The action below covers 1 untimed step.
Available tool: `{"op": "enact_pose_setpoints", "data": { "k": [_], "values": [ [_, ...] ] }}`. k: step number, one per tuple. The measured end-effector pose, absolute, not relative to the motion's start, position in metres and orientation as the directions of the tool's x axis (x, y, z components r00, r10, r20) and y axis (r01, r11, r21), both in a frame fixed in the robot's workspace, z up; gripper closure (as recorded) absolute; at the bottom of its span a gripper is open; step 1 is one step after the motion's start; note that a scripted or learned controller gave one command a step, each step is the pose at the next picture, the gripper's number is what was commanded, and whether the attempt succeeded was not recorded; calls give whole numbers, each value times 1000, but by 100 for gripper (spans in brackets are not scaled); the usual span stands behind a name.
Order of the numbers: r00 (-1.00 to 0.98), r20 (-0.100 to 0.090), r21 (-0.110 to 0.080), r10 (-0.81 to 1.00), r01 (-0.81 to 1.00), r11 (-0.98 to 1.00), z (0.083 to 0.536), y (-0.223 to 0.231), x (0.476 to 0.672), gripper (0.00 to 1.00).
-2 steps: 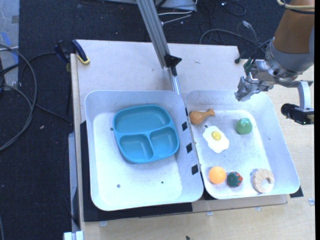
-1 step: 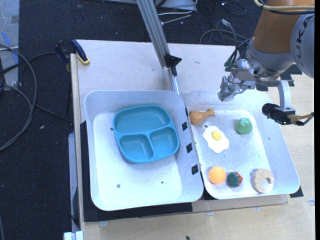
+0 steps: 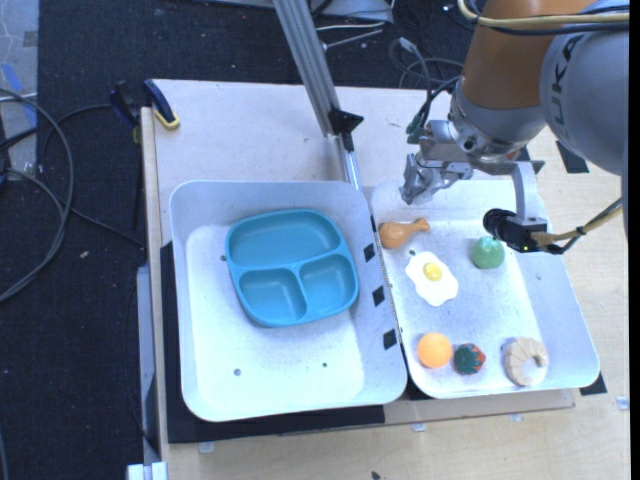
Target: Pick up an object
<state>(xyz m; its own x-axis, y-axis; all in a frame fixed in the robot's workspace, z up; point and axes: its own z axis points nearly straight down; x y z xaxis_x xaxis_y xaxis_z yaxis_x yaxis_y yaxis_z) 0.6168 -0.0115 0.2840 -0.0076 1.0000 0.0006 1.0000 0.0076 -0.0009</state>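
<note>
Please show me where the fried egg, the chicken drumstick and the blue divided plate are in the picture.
fried egg (image 3: 432, 278), camera view, on its yellow yolk.
chicken drumstick (image 3: 402, 232), camera view, on its thick meaty end.
blue divided plate (image 3: 268, 245), camera view, on the floor of its large upper compartment.

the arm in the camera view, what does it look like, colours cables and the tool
The arm is bulky and rounded with a grey shell and a broad orange band above the wrist. Below it sits a metallic grey wrist block, ending in a small grey tool. Thin cables loop beside the wrist, and a yellowish cable curves over the orange band.
</note>
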Motion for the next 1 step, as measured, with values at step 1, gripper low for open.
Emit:
{"op": "enact_pose_setpoints", "data": {
  "k": [1],
  "values": [
    [-7, 0, -3, 1000, 1000, 7, 263, 37, 609, 100]
  ]
}}
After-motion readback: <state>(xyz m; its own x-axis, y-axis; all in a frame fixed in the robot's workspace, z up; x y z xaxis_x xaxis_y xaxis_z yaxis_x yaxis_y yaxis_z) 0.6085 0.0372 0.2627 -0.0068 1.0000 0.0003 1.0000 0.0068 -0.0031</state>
